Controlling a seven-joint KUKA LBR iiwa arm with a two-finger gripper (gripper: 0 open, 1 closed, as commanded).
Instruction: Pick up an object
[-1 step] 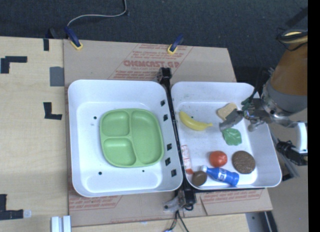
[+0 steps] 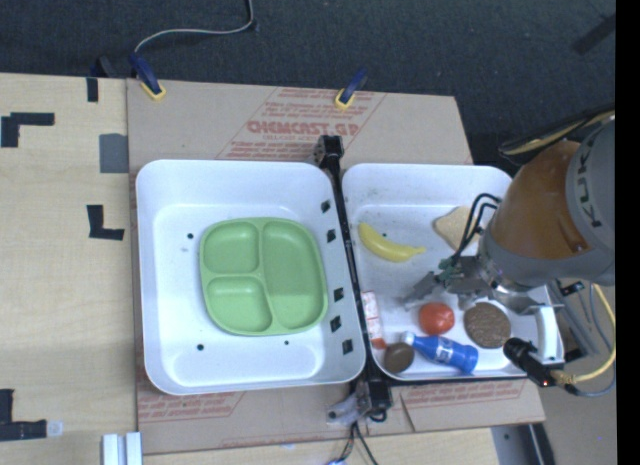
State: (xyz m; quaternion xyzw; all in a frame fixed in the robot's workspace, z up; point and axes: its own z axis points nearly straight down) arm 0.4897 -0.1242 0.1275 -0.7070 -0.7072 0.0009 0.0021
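Observation:
In the right bin (image 2: pixel 420 178) lie a yellow banana (image 2: pixel 388 243), a red tomato (image 2: pixel 436 317), a blue bottle (image 2: pixel 446 352), a flat brown disc (image 2: pixel 487 324), a small brown ball (image 2: pixel 398 357) and a tan wedge (image 2: pixel 452 223). My gripper (image 2: pixel 432 283) hangs low over the bin's middle, between the banana and the tomato, just above the tomato's upper left. It points toward the left. Nothing shows in its grasp. The arm's orange band (image 2: pixel 540 208) covers the bin's right side.
The left bin (image 2: pixel 165 253) holds a green divided plate (image 2: pixel 264 275). A black divider (image 2: pixel 342 253) runs between the bins. Cardboard (image 2: pixel 300 123) lies under both. A small white and red packet (image 2: pixel 371 313) sits by the right bin's left wall.

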